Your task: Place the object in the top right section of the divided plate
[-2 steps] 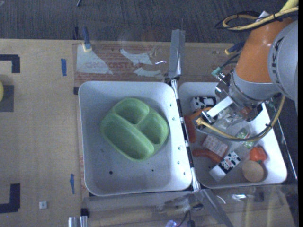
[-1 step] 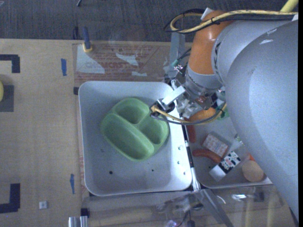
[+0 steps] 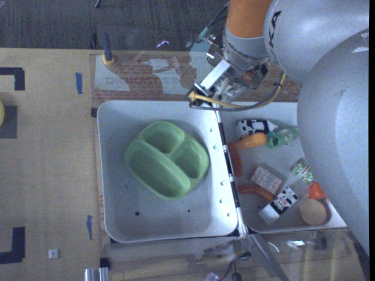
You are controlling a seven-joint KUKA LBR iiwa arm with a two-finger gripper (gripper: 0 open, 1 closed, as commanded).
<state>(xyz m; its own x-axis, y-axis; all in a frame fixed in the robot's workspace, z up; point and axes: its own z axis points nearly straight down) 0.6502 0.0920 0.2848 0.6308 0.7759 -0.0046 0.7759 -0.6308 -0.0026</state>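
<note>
The desk (image 3: 47,157) is of pale wood, with short strips of blue tape (image 3: 78,82) and black corner marks (image 3: 14,78) on it. Behind its far edge there is a dark floor (image 3: 58,10).

Two white bins stand on the desk, touching each other. The left bin (image 3: 117,215) carries the divided plate (image 3: 158,171). The right bin (image 3: 258,224) is partly covered by the grey arm (image 3: 328,98), so its right side is hidden. In the part that shows lie a carrot (image 3: 252,140), a cow-patterned box (image 3: 253,125), a red sausage (image 3: 235,160) and a tan round thing (image 3: 313,211), among other small things.

The claw (image 3: 225,86) hangs over the far end of the wall between the two bins. It is seen from behind and is blurred, so I cannot tell if it is apart or together, or if it carries something.

The plate is green and rounded. It has one long section and two smaller ones, and it lies turned at an angle near the middle of its bin.
</note>
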